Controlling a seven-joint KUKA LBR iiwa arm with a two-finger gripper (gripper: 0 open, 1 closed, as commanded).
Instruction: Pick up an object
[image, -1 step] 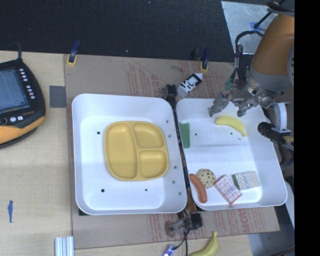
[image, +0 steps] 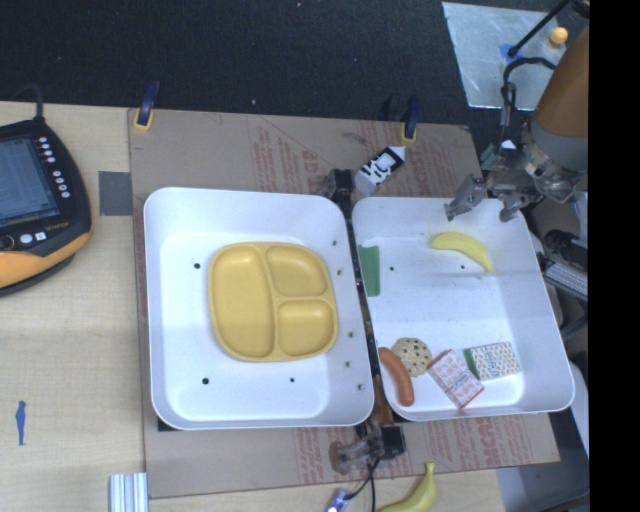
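Note:
In the right bin (image: 530, 320) a yellow banana (image: 463, 249) lies near the far edge. A green flat piece (image: 371, 270) rests by the bin's left wall. At the near edge lie a red sausage (image: 396, 375), a round cookie (image: 411, 354), a red-and-white packet (image: 455, 378) and a green patterned box (image: 493, 360). My gripper (image: 487, 200) hovers over the far right corner of this bin, just above and right of the banana, its two fingers spread open with nothing between them.
The left bin (image: 170, 330) holds a yellow divided plate (image: 272, 300). A black-and-white object (image: 380, 168) lies behind the bins. A second banana (image: 415, 492) rests off the bins at the front. A teach pendant (image: 35, 200) sits at the far left.

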